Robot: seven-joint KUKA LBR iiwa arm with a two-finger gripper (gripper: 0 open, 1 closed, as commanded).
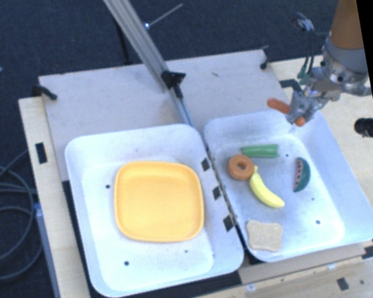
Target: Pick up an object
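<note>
Camera view: the jaws (300,115) hang over the right bin's (350,223) far corner, pinching an orange carrot-like object (278,104). Doughnut (240,167), banana (265,191) and bread (265,235) lie nearer within that bin. Judged step: lift; next, raise clear.

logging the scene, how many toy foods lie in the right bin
5: doughnut upper left, green piece beside it, banana centre, watermelon slice right, bread slice bottom left. None seems hidden.

open floor in right bin (342,221) beyond watermelon slice (300,174); banana (265,191) crowds centre.
</note>
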